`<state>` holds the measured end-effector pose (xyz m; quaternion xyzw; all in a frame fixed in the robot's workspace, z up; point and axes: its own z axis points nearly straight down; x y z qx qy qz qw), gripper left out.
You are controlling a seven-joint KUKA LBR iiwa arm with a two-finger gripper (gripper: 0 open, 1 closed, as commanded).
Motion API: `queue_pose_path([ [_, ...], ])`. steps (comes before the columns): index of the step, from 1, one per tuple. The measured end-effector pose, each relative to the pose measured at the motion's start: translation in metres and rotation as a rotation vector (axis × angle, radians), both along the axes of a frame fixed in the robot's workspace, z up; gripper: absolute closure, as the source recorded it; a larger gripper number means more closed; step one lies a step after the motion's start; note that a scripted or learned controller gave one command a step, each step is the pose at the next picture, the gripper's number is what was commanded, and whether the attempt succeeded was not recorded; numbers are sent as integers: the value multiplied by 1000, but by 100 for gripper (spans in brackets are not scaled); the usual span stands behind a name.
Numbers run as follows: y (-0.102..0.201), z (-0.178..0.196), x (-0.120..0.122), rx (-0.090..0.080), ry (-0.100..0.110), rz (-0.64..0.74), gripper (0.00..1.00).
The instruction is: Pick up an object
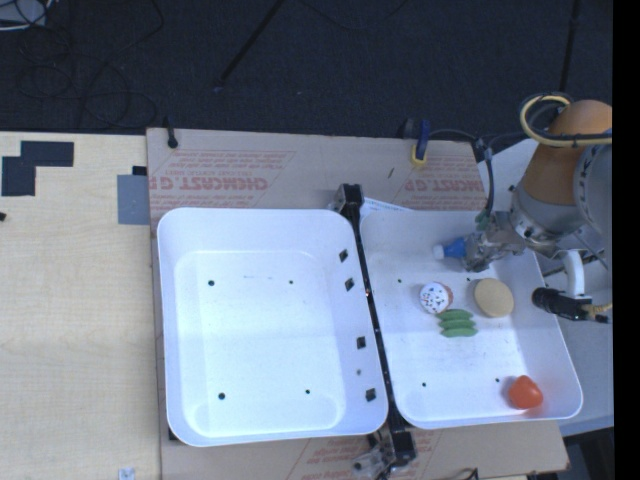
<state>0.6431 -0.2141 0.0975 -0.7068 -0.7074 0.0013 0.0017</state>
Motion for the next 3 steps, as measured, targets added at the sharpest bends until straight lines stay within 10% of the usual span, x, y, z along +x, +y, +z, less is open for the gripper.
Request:
queue_pose_path([
  [1, 92, 145, 4, 1, -18, 9, 100],
  [3, 206, 221, 1, 2, -6, 7, 100],
])
